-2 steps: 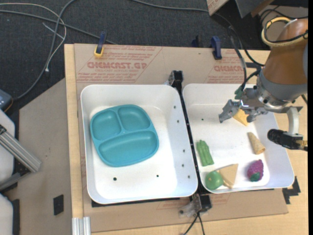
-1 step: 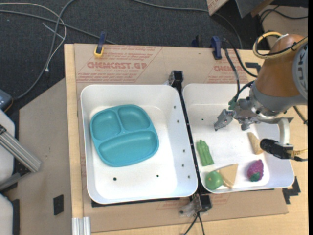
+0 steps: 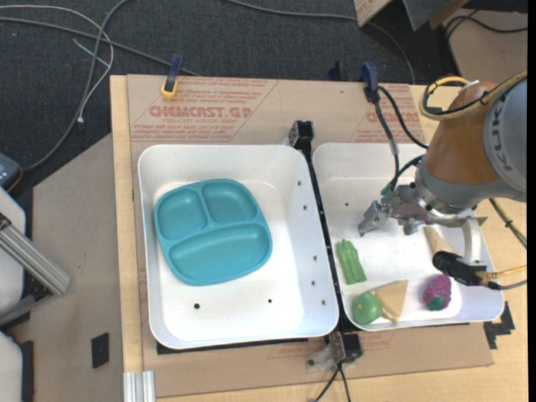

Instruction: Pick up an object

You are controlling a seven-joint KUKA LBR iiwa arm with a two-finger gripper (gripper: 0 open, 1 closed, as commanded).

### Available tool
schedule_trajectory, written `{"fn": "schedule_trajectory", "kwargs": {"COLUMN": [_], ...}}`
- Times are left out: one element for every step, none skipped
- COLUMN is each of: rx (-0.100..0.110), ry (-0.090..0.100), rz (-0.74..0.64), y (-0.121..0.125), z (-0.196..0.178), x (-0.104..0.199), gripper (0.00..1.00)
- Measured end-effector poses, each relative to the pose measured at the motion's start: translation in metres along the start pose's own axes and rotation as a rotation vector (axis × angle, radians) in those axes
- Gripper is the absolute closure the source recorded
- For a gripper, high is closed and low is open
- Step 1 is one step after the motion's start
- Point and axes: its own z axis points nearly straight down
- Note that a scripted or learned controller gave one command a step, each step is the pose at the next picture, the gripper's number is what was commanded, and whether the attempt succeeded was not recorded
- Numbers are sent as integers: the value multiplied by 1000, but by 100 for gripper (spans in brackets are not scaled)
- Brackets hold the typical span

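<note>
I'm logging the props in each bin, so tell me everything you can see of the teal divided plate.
The teal divided plate looks like matte moulded plastic, rounded at its corners, with three hollows: two small ones on the far side and one wide one nearer the camera. It lies flat and right side up, turned slightly askew, on the floor of the left white bin. Nothing rests in it, and only the bin's floor touches it.

Right bin (image 3: 352, 162) far half lies bare; green stick (image 3: 350, 260), apple (image 3: 365, 308), wedge (image 3: 391, 297), grapes (image 3: 436, 291) crowd its near edge
</note>
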Motion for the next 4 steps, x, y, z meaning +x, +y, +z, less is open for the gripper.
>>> {"fn": "schedule_trajectory", "kwargs": {"rx": [-6, -15, -15, -13], "ry": [-1, -4, -5, -4], "rz": [0, -3, -2, -2], "y": [2, 6, 5, 6], "z": [-13, -76, -139, -178], "x": [0, 3, 1, 1], "gripper": [100, 100, 100, 100]}}
